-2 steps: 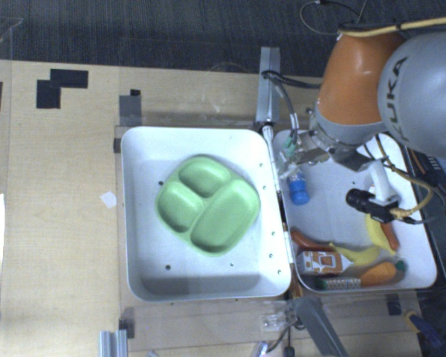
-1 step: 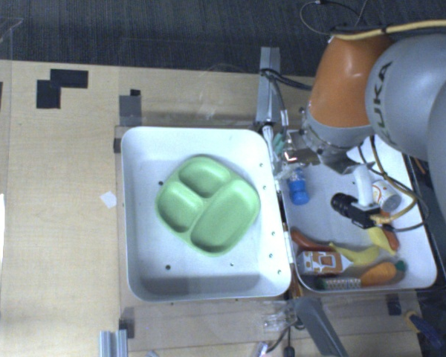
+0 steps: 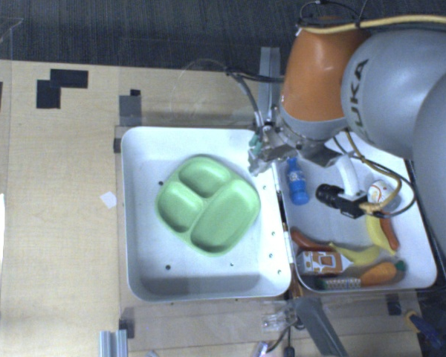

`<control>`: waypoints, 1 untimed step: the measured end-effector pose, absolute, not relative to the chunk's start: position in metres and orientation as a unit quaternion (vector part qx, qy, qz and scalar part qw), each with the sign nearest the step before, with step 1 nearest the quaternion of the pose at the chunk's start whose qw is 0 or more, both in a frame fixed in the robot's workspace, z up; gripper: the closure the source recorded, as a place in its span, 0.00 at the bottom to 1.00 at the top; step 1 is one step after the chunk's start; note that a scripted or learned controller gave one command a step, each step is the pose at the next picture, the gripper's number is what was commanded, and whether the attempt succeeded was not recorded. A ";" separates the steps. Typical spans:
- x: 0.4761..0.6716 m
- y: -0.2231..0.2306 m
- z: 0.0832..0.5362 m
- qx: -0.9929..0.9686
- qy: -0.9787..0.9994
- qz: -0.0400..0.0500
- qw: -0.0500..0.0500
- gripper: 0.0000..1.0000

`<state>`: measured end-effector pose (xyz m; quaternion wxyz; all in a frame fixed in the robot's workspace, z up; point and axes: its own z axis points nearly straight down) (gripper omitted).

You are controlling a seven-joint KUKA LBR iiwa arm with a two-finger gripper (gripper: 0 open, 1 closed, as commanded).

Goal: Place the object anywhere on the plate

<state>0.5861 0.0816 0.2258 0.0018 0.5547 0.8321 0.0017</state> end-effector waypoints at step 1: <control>0.574 0.142 0.149 0.394 0.919 0.001 0.001 1.00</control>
